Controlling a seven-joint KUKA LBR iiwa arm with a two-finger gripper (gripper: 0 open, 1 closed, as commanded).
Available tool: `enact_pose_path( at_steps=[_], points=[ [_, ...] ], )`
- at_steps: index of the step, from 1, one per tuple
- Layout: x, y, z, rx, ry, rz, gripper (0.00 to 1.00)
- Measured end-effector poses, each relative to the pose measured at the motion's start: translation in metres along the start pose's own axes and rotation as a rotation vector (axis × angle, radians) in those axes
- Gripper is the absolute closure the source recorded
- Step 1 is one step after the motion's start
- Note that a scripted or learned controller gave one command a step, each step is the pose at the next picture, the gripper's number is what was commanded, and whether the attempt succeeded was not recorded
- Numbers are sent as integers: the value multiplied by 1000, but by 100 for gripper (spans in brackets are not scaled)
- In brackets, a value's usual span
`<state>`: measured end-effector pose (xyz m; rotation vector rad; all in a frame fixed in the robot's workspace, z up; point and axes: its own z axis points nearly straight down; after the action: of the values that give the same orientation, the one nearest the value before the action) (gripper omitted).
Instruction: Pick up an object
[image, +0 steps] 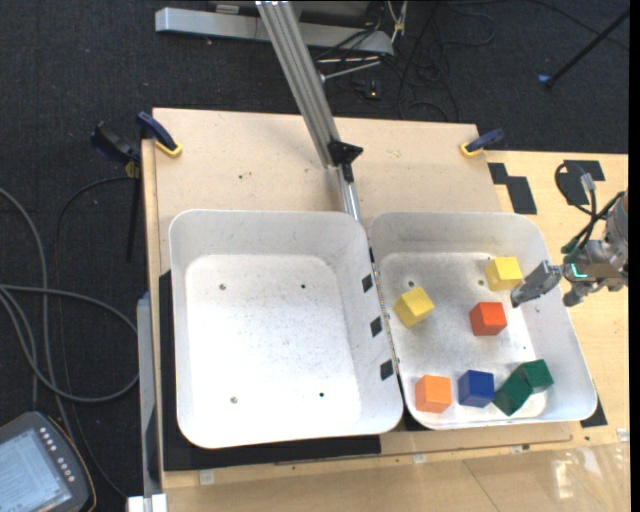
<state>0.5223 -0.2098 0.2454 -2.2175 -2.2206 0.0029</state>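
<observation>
The right bin (455, 222) holds several small blocks. Two yellow blocks (503, 270) (413, 305) and a red block (488, 318) lie toward its middle and back. Along its front wall sit an orange block (433, 392), a blue block (477, 388) and two dark green blocks (537, 375) (513, 393), the green pair touching. My gripper (548, 294) hangs over the bin's right wall, just right of the rear yellow block and the red block. It is open, with nothing between its fingers. One finger (532, 285) slants down toward the red block.
The left bin (185, 240) stands beside the right one, their walls meeting at the middle. A slanted metal pole (305, 85) crosses the back of the bench. Clamps (160, 135) (482, 142) grip the bench's far corners.
</observation>
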Motion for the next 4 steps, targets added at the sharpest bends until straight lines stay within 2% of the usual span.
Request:
enact_pose_path(
  at_steps=[1,2,4],
  points=[
    [0,1,-2,-4,-1,0,0],
    [5,3,42,1,0,1,0],
    [15,-14,140,2,1,3,0]
  ],
)
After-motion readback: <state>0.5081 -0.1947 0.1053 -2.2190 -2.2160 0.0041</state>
